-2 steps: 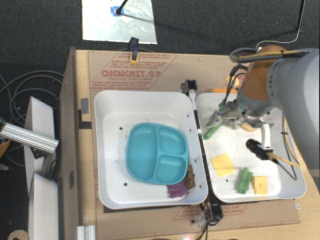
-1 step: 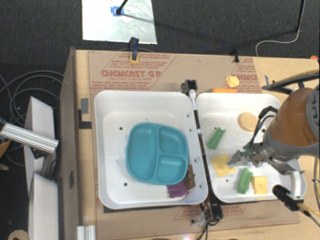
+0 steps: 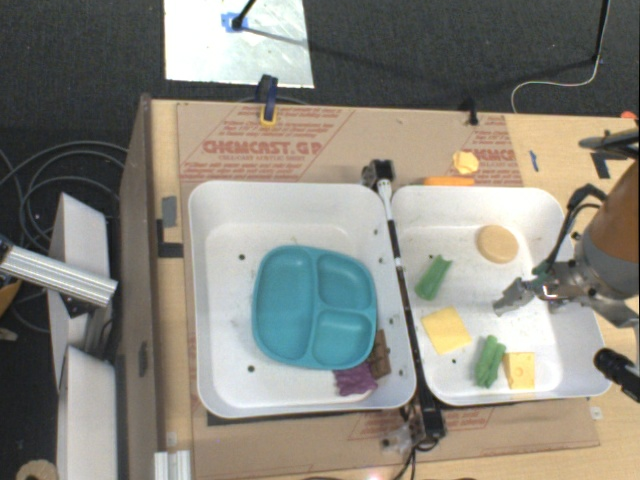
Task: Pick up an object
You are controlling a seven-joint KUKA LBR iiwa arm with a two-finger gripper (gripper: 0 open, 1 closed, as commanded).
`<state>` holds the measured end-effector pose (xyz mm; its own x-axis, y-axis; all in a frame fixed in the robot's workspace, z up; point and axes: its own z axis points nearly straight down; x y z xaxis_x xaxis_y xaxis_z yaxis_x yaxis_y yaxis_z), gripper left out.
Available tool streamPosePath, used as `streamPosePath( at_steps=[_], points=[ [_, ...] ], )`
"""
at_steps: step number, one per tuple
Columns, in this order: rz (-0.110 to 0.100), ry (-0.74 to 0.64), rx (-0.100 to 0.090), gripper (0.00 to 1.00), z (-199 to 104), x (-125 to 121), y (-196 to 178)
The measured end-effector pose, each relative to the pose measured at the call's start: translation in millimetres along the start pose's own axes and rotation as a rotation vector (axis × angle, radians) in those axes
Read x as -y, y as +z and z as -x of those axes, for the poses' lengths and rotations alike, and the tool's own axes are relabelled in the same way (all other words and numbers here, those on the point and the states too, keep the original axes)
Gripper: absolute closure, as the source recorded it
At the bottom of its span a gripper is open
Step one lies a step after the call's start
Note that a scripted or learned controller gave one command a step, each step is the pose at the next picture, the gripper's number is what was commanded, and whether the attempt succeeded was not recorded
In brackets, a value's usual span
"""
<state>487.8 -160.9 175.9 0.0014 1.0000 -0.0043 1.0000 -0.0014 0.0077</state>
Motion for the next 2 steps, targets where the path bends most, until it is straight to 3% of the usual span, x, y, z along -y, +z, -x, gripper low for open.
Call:
streamPosePath(
  at_steps=[1,2],
  points=[
    [-0.009,-0.012,-0.009,0.0,-78.7,1.4,46.2],
    [-0.008,0.002,-0.004,0.0,-9.5,2.5,93.6]
  ],
)
